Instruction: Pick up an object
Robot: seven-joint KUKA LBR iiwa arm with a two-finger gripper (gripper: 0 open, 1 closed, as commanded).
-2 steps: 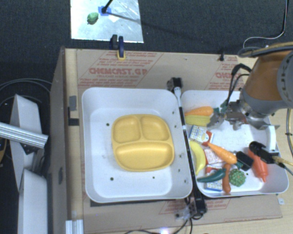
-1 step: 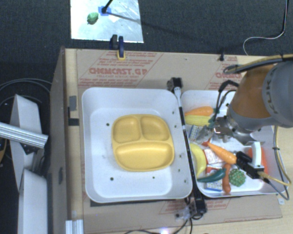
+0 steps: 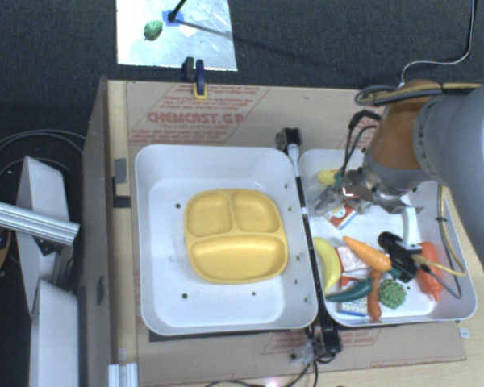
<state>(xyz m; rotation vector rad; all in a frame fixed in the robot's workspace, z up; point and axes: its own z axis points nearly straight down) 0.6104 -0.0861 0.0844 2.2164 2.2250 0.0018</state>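
The right bin (image 3: 460, 301) holds several toy foods. My gripper (image 3: 344, 193) hangs low over that bin's upper left part, just above a small red and white carton (image 3: 340, 214). A yellow piece (image 3: 329, 176) lies right behind it. Farther toward the front lie a banana (image 3: 329, 263), an orange carrot (image 3: 368, 252), a second red and white carton (image 3: 352, 261), a broccoli floret (image 3: 393, 294) and a red-orange pepper (image 3: 430, 274). I see nothing lifted off the bin floor.
The left bin (image 3: 157, 216) holds a yellow divided plate (image 3: 235, 235). A black-tipped rail (image 3: 300, 188) runs between the bins. The grey arm with its orange band (image 3: 399, 135) covers the right bin's back right. A foil sheet (image 3: 177, 22) lies beyond the bench.
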